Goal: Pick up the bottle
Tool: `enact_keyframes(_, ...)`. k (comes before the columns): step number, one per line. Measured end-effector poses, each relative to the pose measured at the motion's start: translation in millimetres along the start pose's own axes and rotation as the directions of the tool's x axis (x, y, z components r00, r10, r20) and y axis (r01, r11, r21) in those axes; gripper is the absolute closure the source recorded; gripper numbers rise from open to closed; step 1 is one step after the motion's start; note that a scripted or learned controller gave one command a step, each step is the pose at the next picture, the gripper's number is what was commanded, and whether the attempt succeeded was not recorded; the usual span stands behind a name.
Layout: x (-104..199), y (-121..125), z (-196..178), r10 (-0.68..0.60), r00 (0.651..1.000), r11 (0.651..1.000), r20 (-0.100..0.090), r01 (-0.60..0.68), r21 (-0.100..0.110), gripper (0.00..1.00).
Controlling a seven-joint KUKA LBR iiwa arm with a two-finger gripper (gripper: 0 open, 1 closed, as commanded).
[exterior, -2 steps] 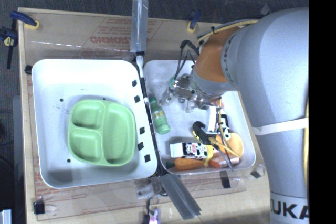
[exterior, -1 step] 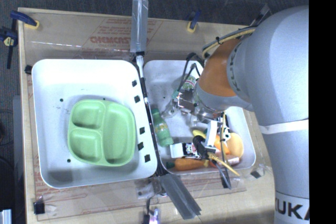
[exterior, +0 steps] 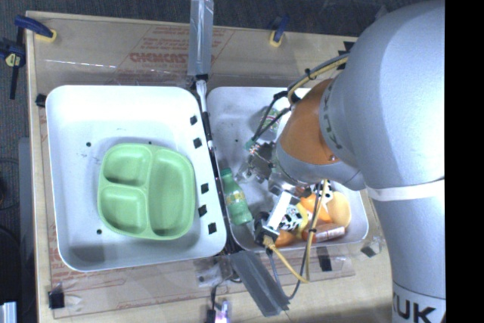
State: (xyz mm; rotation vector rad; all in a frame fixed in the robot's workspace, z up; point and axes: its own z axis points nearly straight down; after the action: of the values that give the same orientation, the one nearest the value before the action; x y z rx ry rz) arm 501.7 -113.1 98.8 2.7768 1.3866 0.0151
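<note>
You see two white bins side by side on the tabletop (exterior: 113, 57). The left bin (exterior: 68, 117) carries a green divided tray (exterior: 147, 191) with three compartments, lying flat near its middle. The right bin (exterior: 227, 106) is where the arm (exterior: 393, 94) has reached in from the right, its grey body and orange band (exterior: 306, 132) covering much of that bin.

The bottle (exterior: 235, 199) you are after lies on its side in the right bin, close against the wall it shares with the left bin. It is green and clear, with its long axis running roughly along that wall, and its cap end looks to point toward the far side.

The gripper (exterior: 261, 163) sits below the orange band, just beside the bottle on its right, over the bin floor. You cannot tell from this view whether the gripper is wide or narrow, since the wrist and cables crowd it; nothing shows between its tips.

Near the front right corner of the same bin you find an orange object (exterior: 333, 209) and a black-and-white patterned item (exterior: 286, 217) beside it, both to the right of the bottle and apart from it
</note>
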Motion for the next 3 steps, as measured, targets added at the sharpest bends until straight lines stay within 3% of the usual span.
enact_keyframes(1, -4.4, -20.1, -0.5, 0.299, 0.954, 0.954, -0.007, -0.299, 0.015, 0.0)
enact_keyframes(2, 45.2, -58.2, -94.9, 0.453, 0.892, 0.891, 0.012, -0.453, 0.043, 0.0)
enact_keyframes(3, 46.3, -58.4, -103.2, 0.443, 0.897, 0.895, 0.017, -0.443, 0.05, 1.0)
